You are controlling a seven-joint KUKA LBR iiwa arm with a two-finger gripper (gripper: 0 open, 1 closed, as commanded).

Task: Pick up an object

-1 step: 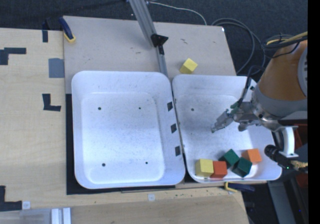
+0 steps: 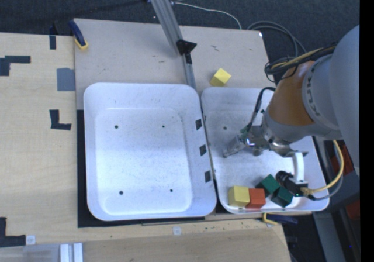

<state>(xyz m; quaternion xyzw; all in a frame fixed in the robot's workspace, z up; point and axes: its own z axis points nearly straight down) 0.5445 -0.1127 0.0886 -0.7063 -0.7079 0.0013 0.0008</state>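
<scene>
Camera view: two white bins (image 2: 143,94) side by side, arm (image 2: 304,100) reaching into the right one. Gripper (image 2: 234,148) low over bare bin floor, grip state impossible to tell. Blocks clustered at near edge: yellow (image 2: 238,195), orange (image 2: 256,197), green (image 2: 270,184). Probably approach stage; next, shifting toward that cluster.

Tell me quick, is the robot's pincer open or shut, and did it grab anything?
Pincer: down inside the right bin, over bare floor; open or shut cannot be told, and nothing is seen in it.
</scene>
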